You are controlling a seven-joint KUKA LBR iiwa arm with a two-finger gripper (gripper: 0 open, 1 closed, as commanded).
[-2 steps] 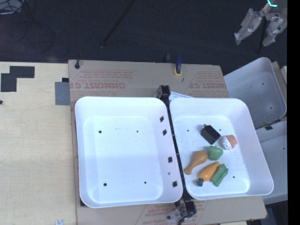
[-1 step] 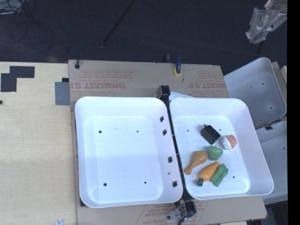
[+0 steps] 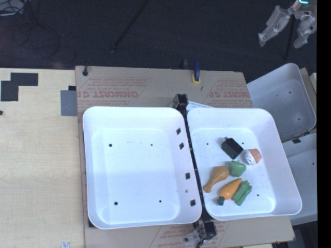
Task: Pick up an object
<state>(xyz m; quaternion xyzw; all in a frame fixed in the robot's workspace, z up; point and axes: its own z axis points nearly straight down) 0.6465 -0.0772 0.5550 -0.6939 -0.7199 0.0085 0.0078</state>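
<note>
Two white bins sat side by side on the desk (image 3: 36,154). A sheet of brown cardboard (image 3: 134,89) lay under them.

The toys were all in the right bin (image 3: 276,138), in a little bunch on its right side. A small black block (image 3: 231,148) lay at the top of the bunch, tilted. Just beside it, to the right, was a white and red piece (image 3: 252,156). Under those sat a round green toy (image 3: 237,168). A tan chicken leg (image 3: 216,177) lay to the left of the green toy and touched it, with its thin end pointing down and left. Below them was an orange carrot (image 3: 229,189), lying on a slant. A long green veggie (image 3: 242,194) lay right up against the carrot, on its right side.

The left bin (image 3: 95,138) had small dark dots on its floor. Little black clips ran down the middle, where the two bins met.

The hand (image 3: 290,20) was far up in the top right corner, high over the dark floor and well apart from the bins. It was not touching any toy and it had nothing in it. The hand looked small and blurry there, so I could not tell how wide it was spread.
</note>
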